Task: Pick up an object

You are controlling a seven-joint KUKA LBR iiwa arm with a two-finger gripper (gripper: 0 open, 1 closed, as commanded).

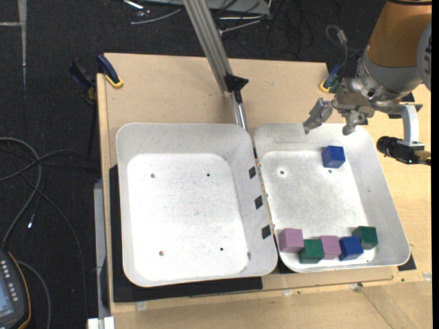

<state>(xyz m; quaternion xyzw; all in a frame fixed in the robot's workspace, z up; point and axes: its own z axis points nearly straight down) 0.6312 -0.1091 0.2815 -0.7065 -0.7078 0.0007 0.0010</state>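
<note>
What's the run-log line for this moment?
gripper: open, above right bin's far edge, holding nothing | nearest: lone blue cube, just below | other five cubes: near edge | phase: pre-grasp

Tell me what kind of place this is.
Most likely a robotics lab's test bench: a robot arm with its gripper open over two white bins on a wooden bench, small coloured blocks as practice objects, and loose cables on dark carpet.
</note>
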